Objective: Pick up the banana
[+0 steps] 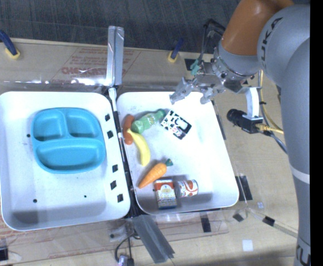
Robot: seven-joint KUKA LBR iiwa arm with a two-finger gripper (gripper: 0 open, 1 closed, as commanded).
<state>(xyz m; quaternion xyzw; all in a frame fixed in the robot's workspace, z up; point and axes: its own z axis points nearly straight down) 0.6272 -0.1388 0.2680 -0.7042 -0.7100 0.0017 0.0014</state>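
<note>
You see two white bins side by side on the bench. The left bin (11, 148) holds a blue divided tray (68, 138). The right bin (216, 170) holds the task's thing and its neighbours. The banana (139, 146) lies near that bin's left wall, slanting from upper left to lower right. Its upper end sits just beside a small red-orange item (128, 129) and below a green bottle (148, 121). An orange carrot (153, 174) lies just below the banana's lower end, and a red-and-white can (175, 191) lies along the bin's near edge. A black-and-white patterned card (176, 124) rests right of the bottle.

The gripper (193, 92) hangs at the right bin's far edge, toward its right corner, fingers spread apart with nothing between them. The banana lies well apart from it, across the bin toward the left wall and nearer the near edge, with the bottle and card between the two.
</note>
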